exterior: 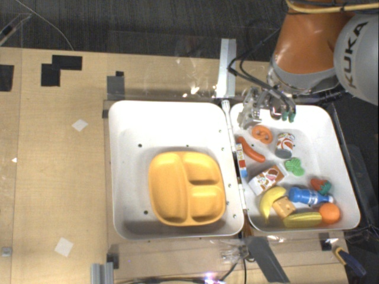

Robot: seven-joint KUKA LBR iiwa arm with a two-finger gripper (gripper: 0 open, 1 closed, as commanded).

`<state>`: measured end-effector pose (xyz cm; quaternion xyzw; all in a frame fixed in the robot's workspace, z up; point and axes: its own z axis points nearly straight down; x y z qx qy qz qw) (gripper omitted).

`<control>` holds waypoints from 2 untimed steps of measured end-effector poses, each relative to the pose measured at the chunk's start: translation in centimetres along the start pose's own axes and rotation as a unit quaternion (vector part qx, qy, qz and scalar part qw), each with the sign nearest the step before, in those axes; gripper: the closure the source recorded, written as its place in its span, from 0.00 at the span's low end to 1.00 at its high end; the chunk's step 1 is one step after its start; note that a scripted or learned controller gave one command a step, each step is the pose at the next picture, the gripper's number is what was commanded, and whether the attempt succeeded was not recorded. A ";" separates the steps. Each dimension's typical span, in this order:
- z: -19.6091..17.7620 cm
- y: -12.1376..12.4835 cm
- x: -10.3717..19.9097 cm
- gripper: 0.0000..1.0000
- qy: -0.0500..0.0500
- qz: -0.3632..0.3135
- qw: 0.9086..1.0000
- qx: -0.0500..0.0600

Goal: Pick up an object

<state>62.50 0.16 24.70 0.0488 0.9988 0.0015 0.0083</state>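
The right bin [340, 135] holds several toy foods. An orange round slice [262, 134] lies near its far left corner, with a red pepper [254, 153] just in front of it. A red and white can [285, 142] and a green piece [294, 167] sit mid-bin. A small carton [266, 179], a banana [271, 199], a blue bottle [303, 195] and an orange [330, 213] crowd the near end. My gripper [253, 110] hangs over the bin's far left corner, just above the orange slice. I see nothing held in it.
The left bin [127, 135] holds a yellow divided plate [186, 188]. A thin red and blue stick [240, 158] lies along the wall between the bins. A metal post [227, 70] stands behind the bins. The arm's orange band [305, 40] looms over the right bin's far edge.
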 end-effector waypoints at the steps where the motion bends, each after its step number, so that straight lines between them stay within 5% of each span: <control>1: 0.4 -0.2 0.1 0.00 0.004 0.001 1.000 0.001; 2: 6.2 -2.3 7.9 0.00 0.008 0.034 0.999 0.002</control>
